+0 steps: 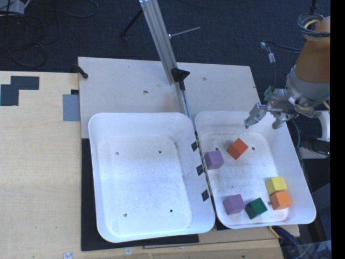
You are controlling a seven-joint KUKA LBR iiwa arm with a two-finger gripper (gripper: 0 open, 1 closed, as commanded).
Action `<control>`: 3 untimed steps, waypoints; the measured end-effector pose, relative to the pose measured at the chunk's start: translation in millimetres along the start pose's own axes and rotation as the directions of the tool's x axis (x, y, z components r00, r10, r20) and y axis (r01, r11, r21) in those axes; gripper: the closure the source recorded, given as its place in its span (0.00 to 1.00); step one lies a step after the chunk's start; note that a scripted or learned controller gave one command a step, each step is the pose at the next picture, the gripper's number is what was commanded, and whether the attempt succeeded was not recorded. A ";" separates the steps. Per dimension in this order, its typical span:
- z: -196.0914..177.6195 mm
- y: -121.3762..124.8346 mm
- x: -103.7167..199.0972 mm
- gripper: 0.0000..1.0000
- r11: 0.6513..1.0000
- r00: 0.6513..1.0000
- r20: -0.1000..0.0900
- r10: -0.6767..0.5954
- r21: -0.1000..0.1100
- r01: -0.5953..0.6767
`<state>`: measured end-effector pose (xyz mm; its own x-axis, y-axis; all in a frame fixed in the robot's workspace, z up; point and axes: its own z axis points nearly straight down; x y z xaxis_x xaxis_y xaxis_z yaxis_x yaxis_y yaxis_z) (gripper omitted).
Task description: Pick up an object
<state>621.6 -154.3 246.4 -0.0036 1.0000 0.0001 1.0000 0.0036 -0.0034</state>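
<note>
The left bin (141, 144) is a shallow white tray with rounded corners, its floor speckled with fine dust and marked by a few small dark dots. A slanted aluminium rail (161, 42) runs from the top of the view down to the seam between the two trays, where three small black clips sit along the shared edge.

The right bin (299, 169) holds all six blocks. Farthest left in it, near the dividing edge, lies a purple cube (214, 159), pale violet with soft, matte faces. Just to its right and slightly higher is a red-orange cube (237, 149), turned so a corner points toward the camera. Lower down, near the front wall, a second purple cube (233, 204) sits just beside a dark green cube (255, 208), which is rotated at an angle. Further right, a yellow cube (276, 184) rests touching an orange cube (280, 199) directly below it, both close to the tray's right wall.

The gripper (265, 117) hangs over the back right corner of the right bin, well apart from every block. Its two grey fingers are spread, with nothing between them. Above it rise the grey wrist and the orange band (314, 58).
</note>
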 end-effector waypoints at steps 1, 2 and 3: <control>132.0 24.6 23.8 0.00 1.000 1.000 -0.002 0.001 0.006 -0.001; 116.7 25.8 22.0 1.00 1.000 1.000 -0.001 0.003 0.000 -0.003; 116.7 25.8 21.9 0.00 1.000 1.000 -0.001 0.003 0.000 -0.003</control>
<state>646.9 -132.2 129.6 -0.0003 1.0000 0.0007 1.0000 0.0003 -0.0034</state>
